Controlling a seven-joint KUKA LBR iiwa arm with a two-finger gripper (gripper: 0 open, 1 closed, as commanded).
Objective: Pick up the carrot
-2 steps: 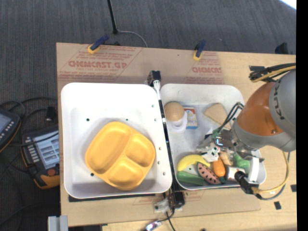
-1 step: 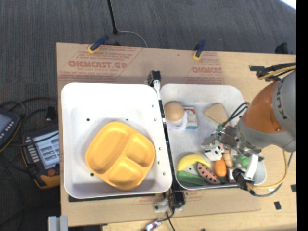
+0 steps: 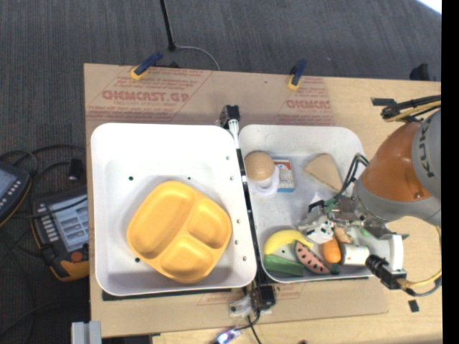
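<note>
One stubby orange carrot point(image 3: 330, 251) beside smooth curved banana point(image 3: 284, 240).

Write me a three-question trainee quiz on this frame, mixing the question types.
1. True or false: the yellow divided tray lies in the right bin.
2. Multiple choice: the carrot lies nearest to which thing? A) the watermelon slice B) the egg C) the yellow divided tray
3. Short answer: in which part of the right bin does the banana lie, the near edge or the far edge?

Key:
1. False; it lies in the left bin.
2. A.
3. The near edge, beside the watermelon slice.
</note>
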